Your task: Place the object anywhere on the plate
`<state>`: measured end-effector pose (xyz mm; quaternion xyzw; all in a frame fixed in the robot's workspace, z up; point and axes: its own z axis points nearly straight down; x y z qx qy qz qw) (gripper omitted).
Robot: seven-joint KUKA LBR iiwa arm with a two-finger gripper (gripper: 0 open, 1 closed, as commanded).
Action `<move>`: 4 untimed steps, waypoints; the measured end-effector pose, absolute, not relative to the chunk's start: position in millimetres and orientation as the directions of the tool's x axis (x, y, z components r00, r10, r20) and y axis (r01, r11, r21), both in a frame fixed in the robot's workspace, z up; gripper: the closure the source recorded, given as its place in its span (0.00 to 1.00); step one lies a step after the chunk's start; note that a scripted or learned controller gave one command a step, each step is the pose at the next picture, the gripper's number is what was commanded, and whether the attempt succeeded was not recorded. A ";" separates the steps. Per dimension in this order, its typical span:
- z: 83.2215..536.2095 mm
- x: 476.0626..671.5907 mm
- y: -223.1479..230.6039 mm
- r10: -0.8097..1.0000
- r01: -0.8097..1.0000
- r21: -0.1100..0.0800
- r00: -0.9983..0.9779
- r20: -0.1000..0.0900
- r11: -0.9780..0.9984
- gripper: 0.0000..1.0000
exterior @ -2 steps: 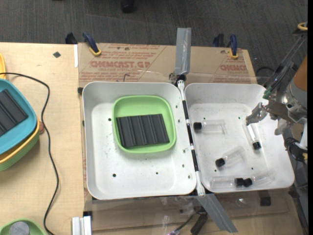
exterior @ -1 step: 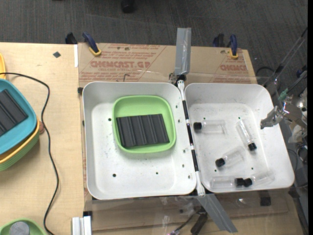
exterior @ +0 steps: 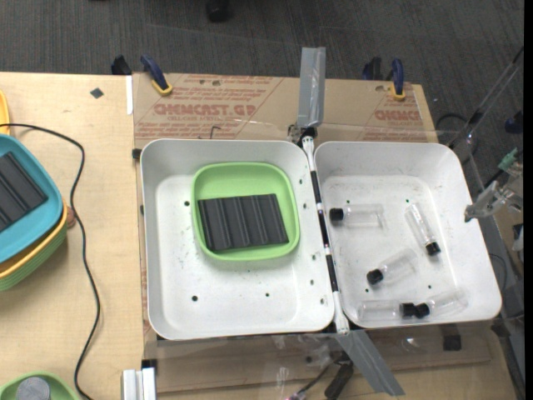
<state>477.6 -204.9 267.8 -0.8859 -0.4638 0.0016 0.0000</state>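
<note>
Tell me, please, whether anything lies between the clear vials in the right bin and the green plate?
Only the raised adjoining bin rims separate the clear plastic black-capped vials from the square green plate bearing a dark ribbed insert. Otherwise nothing visible blocks the way.

We take this for a robotics lab or workshop. Two white bins (exterior: 158, 223) sit on a cardboard sheet (exterior: 275, 107) held by blue-handled clamps (exterior: 155, 73) to a plywood bench (exterior: 67, 307). A black cable (exterior: 83, 248) trails across the wood, stacked plastic trays (exterior: 29, 215) wait alongside, and office-chair casters (exterior: 218, 8) stand on grey carpet (exterior: 375, 15).
</note>
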 end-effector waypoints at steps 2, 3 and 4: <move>285.2 477.2 -222.3 0.384 0.384 -0.002 0.923 -0.006 -0.923 0.00; 332.7 477.7 -222.2 0.204 0.204 0.000 0.979 -0.005 -0.979 0.00; 296.4 477.5 -222.0 0.200 0.200 -0.002 0.980 -0.006 -0.980 0.00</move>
